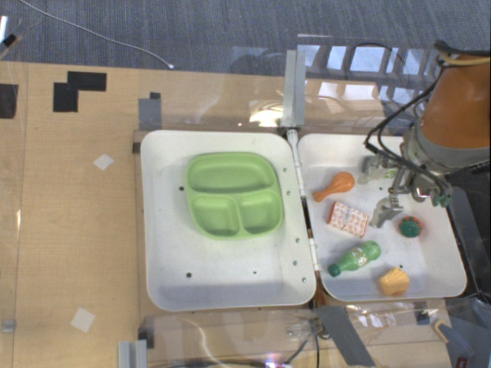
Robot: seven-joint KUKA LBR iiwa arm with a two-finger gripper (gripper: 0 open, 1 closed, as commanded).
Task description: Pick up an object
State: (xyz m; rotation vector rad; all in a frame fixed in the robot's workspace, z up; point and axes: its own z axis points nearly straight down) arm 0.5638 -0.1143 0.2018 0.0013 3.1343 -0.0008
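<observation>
My gripper (400,204) hangs over the right bin (458,282), open, with nothing between its fingers. One finger (387,211) points down beside the red-and-white box (347,218), apart from it. A small red and green fruit (411,226) lies just below the gripper. An orange drumstick-shaped toy (334,185) lies to its left. Nearer the front of the bin lie a green bottle (355,257) on its side and a yellow-orange piece (393,281).
The left bin (157,205) holds a green divided plate (232,195). A metal post (292,90) stands behind the seam between the bins. The orange band of the arm (459,106) and its cables hang over the right bin's back right corner.
</observation>
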